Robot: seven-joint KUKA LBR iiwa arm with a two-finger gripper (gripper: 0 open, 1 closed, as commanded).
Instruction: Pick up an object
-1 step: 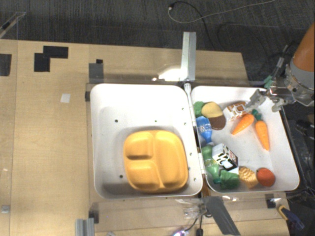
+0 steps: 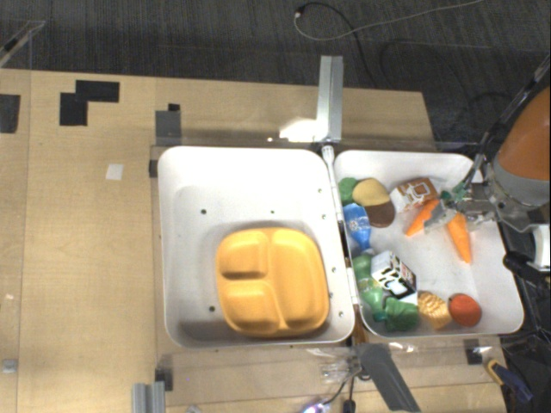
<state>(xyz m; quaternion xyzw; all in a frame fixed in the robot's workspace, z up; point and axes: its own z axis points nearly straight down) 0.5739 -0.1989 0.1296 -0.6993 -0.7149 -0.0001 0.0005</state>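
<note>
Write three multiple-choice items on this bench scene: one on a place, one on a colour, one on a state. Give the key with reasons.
1. Where does the yellow tray lie?
A. In the left bin
B. In the right bin
C. On the floor

2. What colour is the round item at the right bin's near right corner?
A. Blue
B. Red
C. White

3. How is the yellow tray set?
A. Standing on edge
B. Lying flat, compartments up
C. Stacked on the toys

Key: 1 A, it rests on the left bin's floor. 2 B, it is red, beside a golden-brown piece. 3 B, its three compartments face the camera.
</note>
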